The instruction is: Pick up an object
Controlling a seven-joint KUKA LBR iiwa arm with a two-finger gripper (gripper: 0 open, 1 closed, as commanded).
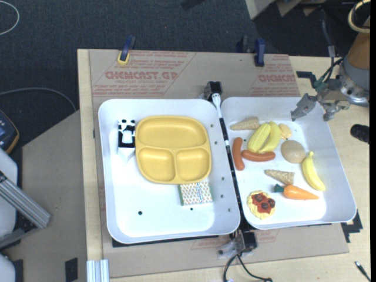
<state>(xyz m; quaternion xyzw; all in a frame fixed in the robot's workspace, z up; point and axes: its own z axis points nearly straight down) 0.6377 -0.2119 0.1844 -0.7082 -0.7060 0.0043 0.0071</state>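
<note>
The tool hangs with its fingers spread and nothing between them, over the upper right corner of the right bin. The toy foods lie loose there, banana and carrot apart enough to grasp singly.

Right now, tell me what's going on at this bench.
A robot arm reaches in from the right, its end effector open and hovering over the top right corner of the right bin, holding nothing. That bin carries toy food: a banana bunch, a single banana, two sausages, a potato, a carrot and a small pizza. The left bin holds a yellow divided plate. Nothing has been picked up yet.
</note>
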